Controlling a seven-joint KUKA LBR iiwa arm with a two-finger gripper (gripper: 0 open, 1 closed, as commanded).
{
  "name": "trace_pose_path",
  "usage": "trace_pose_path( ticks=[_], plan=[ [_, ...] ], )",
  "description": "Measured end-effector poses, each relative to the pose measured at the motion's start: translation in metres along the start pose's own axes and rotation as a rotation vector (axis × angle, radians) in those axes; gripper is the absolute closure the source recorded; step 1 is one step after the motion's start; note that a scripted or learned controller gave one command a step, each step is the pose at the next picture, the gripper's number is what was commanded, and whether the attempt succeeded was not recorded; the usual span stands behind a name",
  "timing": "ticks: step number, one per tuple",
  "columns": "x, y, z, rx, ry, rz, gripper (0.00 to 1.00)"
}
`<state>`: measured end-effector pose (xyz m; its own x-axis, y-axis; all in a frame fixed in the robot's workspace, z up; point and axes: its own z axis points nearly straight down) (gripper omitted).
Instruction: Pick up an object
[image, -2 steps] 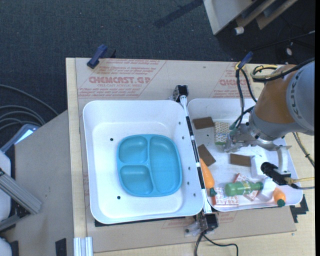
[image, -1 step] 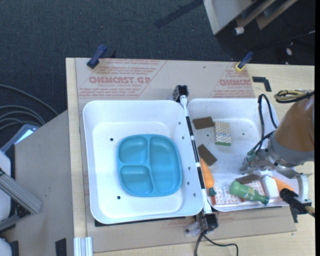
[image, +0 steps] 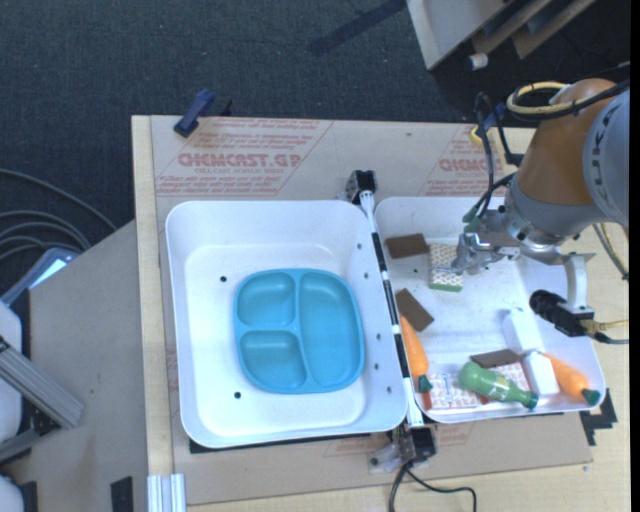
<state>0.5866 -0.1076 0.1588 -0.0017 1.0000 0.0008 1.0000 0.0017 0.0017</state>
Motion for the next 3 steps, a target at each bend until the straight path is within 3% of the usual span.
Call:
trace_pose_path(
  ticks=[1,2,3],
  plan=[
    [-0.001,-0.001,0.001,0.002,-0.001,0.001,0.00],
    [0.013,0.007,0.075,0.005,0.000,0.001,0.00],
    [0.008,-0.060,0.075,0.004,0.000,0.003,0.00]
  ],
)
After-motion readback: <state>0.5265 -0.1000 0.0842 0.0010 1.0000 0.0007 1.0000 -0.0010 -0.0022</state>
